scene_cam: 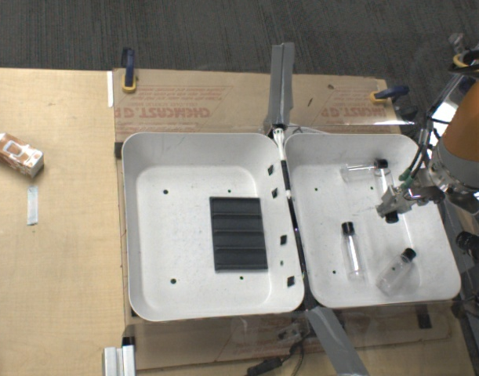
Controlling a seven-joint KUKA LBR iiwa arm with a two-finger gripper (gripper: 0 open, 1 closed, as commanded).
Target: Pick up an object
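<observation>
A ribbed black rectangular block (239, 234) lies in the left white bin (145, 210). In the right white bin (317, 280), a clear black-capped vial (351, 249) lies lengthwise, just left and below the gripper (393, 207), whose opening I cannot tell.

Arm (464, 143) cut off by the right edge, orange band only partly in frame. Gripper (392, 207) small and blurred over the right bin (325, 288), finger position impossible to tell. Clear vials faint against the white floor: one near the gripper (363, 171) with outline hard to trace, another at lower right (396, 272) smeared. Small carton (18, 155) on the bench at left, print unreadable.
</observation>
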